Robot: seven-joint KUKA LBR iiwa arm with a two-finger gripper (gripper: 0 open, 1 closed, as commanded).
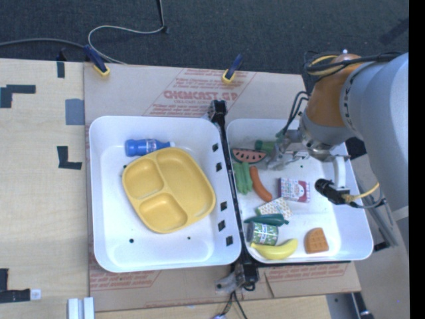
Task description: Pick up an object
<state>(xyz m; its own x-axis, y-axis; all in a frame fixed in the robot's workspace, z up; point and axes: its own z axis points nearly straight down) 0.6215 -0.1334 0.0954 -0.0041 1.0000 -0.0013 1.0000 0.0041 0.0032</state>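
1. The gripper (284, 153) was seen low in the upper part of the right bin (362, 241), at the end of the grey arm (372, 105) with its orange band.
2. Whether the gripper was apart or together could not be told, as the tips were blurred against the metal around them; nothing could be made out between them.
3. A watermelon slice (248, 156) was found just to the left of the gripper, near it but not clearly touching.
4. A green vegetable (240, 177) and an orange carrot (260, 184) were laid side by side just below and left of the gripper.
5. A red and white carton (294, 190) was placed just below the gripper.
6. Further below, a green can (265, 233), a banana (275, 249) and an orange biscuit (317, 240) were spread along the bin's near edge.
7. Well to the left of the gripper, a yellow divided plate (169, 189) and a blue bottle (146, 146) were held in the left bin (109, 244).
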